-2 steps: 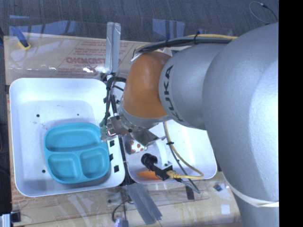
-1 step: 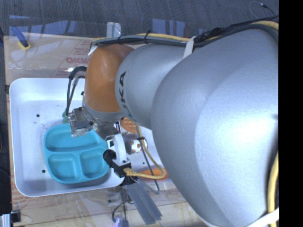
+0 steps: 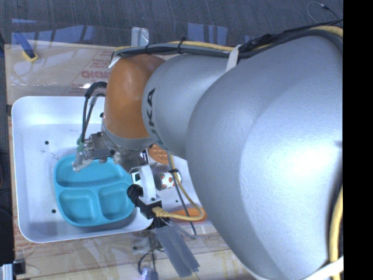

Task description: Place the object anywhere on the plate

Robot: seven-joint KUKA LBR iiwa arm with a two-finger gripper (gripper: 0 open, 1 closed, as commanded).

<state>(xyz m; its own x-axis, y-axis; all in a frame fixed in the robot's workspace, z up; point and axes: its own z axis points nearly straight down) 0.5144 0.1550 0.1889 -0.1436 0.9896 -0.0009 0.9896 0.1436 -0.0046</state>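
Note:
A blue plate [image 3: 90, 194] with three compartments lies in the left white bin [image 3: 32, 150], toward its front. My gripper [image 3: 86, 154] hangs over the plate's far edge, above the large compartment, and looks low over it. I cannot make out any object in the gripper. An orange thing [image 3: 157, 153] peeks out from under the wrist, just right of the plate; most of it is hidden by the arm. The orange band [image 3: 125, 101] of the arm sits right above the gripper.
The grey arm [image 3: 256, 144] covers the right half of the view and hides the right bin. Cables and a white mount [image 3: 152, 185] hang beside the plate's right rim. An orange-yellow strip [image 3: 186, 216] lies by the bin's front edge.

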